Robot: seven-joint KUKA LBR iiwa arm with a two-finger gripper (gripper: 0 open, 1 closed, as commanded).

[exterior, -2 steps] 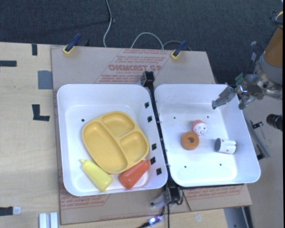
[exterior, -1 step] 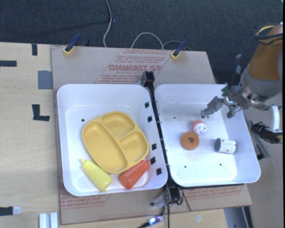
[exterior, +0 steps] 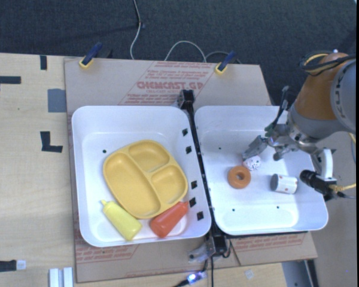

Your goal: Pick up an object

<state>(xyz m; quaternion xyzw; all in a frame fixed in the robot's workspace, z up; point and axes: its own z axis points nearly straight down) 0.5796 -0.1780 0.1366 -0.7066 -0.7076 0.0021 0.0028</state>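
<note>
My gripper [exterior: 264, 153] hangs over the right bin [exterior: 258, 219], near its far right part, with its fingers spread open and nothing between them. A small white die [exterior: 252, 162] with dark spots lies just under the left fingertip [exterior: 248, 155]. In front of the die an orange ring [exterior: 239, 177] lies flat on the bin floor. To the ring's right, a short white cylinder [exterior: 284, 183] with a dark end lies on its side, a little in front of the gripper.
The left bin [exterior: 84, 136] holds a yellow divided plate [exterior: 145, 177], a yellow bottle [exterior: 121, 219] and a red bottle [exterior: 169, 219] near its front wall. The ridge between the bins [exterior: 195, 160] runs left of the gripper.
</note>
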